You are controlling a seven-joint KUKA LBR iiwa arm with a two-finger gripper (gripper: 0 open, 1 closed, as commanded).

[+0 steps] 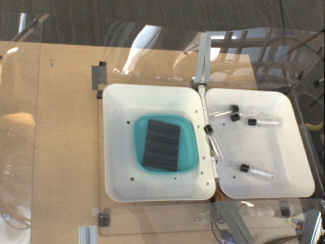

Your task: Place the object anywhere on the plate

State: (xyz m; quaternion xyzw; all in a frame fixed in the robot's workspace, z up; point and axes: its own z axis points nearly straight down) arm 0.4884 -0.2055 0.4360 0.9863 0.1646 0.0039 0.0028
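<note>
In the left bin (pixel 117 182), centred: teal plate (pixel 190 154), glossy, rounded-square, bearing a dark ribbed rectangular block (pixel 162 145) lying flat. Right of plate, in the other bin (pixel 289 182): clear slim tubes (pixel 256 172), black-capped, round-bodied, likely to roll or slip from a pinch. Gripper state: cannot tell

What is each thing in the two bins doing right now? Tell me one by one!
Plate: teal, flat in the left bin, holding the block.
Block: dark, ridged, lying flat on the plate.
Tubes: clear with black caps, lying on their sides in the right bin, caps on.
Left bin: holds the plate.
Right bin: holds the tubes.
</note>
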